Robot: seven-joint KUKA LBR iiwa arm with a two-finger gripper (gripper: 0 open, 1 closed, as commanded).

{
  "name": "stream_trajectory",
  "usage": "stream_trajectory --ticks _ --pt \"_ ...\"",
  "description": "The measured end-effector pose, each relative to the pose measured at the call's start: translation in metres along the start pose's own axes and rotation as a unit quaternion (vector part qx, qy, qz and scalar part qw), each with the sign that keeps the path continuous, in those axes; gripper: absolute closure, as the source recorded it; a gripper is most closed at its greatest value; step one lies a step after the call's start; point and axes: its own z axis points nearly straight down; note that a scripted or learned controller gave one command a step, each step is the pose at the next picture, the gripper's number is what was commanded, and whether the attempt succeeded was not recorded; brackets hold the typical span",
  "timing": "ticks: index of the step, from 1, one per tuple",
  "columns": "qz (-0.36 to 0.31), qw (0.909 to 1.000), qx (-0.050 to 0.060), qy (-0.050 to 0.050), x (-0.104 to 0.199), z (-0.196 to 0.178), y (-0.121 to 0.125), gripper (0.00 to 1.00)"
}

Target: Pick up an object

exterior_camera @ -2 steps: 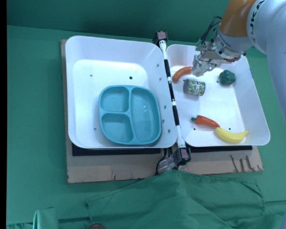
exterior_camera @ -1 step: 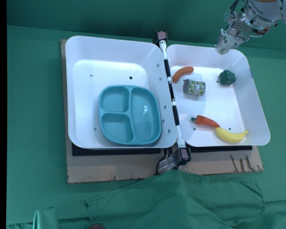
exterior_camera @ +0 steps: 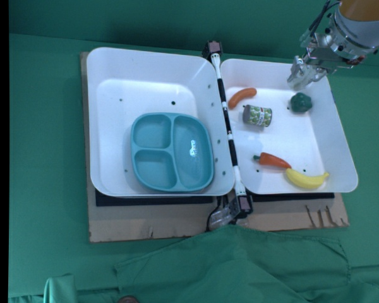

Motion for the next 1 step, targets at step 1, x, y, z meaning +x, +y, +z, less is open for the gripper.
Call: stream_trajectory --ticks 1 --pt "0.001 1.0000 -0.001 -0.002 -0.0471 0.0193 0.0159 1.00"
